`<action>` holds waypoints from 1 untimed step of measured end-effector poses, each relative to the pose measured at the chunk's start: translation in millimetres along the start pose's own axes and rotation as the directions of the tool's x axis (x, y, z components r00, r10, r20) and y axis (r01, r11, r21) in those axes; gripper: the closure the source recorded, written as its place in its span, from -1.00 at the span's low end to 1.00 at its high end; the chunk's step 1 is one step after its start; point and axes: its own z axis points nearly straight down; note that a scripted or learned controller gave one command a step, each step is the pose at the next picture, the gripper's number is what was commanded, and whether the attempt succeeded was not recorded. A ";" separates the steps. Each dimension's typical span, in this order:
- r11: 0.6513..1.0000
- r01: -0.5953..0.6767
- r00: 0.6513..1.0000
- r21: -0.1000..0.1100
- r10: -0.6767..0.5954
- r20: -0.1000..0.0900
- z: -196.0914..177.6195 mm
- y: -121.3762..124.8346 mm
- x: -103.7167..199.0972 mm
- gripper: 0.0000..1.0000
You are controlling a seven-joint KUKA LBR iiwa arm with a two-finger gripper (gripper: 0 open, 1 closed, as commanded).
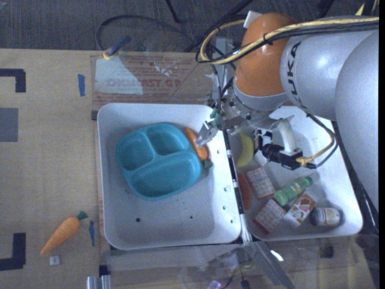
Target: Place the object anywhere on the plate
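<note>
A blue divided plate [157,159] lies in the left white bin [174,227], toward its back. A small orange carrot toy [197,144] with a green end rests against the plate's right rim, partly over it. My gripper [207,131] hangs directly above the carrot's upper end, at the inner wall between the two bins. The arm's wrist and orange band cover the area behind it, and the contact between gripper and carrot is hidden.
The right bin [349,215] holds a banana [245,150], a red stick [243,190], two snack packets [260,182], a green bottle [294,189], a juice box [302,209] and a can [325,216]. Another carrot [60,234] lies on the bench at front left.
</note>
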 end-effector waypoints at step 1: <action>1.000 -0.002 1.000 -0.004 0.002 0.001 -10.3 1.0 -0.6 1.00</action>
